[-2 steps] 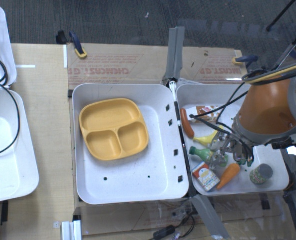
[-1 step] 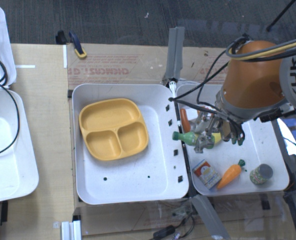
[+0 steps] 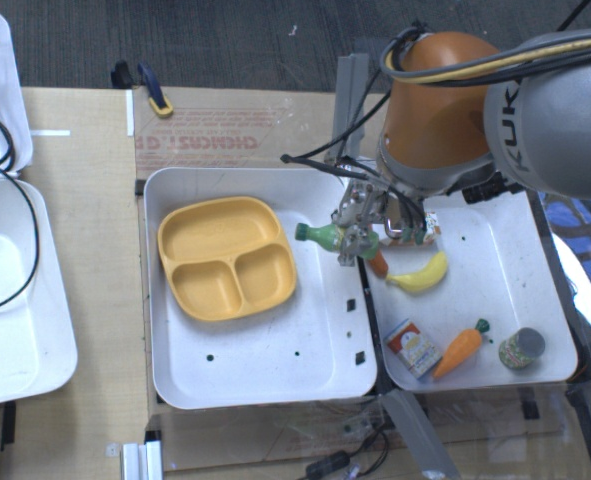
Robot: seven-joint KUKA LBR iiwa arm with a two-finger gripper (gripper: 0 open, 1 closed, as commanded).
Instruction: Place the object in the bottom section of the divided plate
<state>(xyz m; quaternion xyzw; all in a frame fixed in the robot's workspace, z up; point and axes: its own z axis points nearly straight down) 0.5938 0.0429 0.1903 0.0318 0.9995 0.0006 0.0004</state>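
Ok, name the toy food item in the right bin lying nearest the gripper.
The banana, just below the gripper; the carrot lies further down, beside the small box.

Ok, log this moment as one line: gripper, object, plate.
gripper: over the bins' shared wall, at green bottle | green bottle: at fingertips, grasp unclear | yellow divided plate: left bin, nothing in it

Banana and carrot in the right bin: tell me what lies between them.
Nothing; in the camera view only bare white bin floor separates the banana from the carrot.
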